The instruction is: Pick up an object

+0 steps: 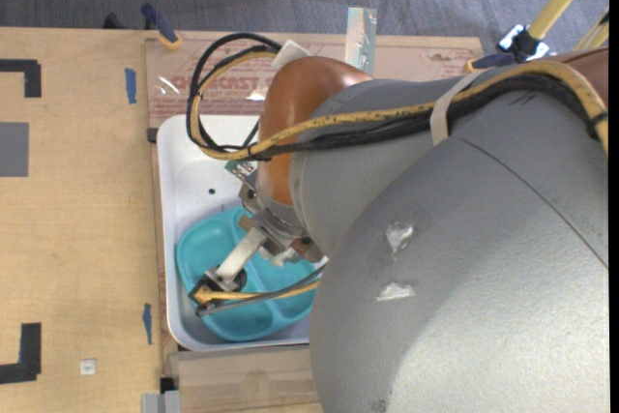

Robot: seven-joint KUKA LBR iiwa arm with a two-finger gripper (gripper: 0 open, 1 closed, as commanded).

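The grey arm (pixel 455 237) reaches in from the right and covers much of the white bin (pixel 189 174). A broad, shallow teal dish (pixel 247 319) lies in the bin's lower end, its rim close to the left wall. The gripper (pixel 274 242) hangs over the dish's right part, so the dish lies beneath it and spreads leftward. Whether the gripper is wide or narrow cannot be told.

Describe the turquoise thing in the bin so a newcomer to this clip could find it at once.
Find the big grey arm on the view's right, then the white bin at its left edge. In the bin's near end, partly under the arm, lies a shallow turquoise dish. Its bright colour is the only one that stands out against the bin's white.
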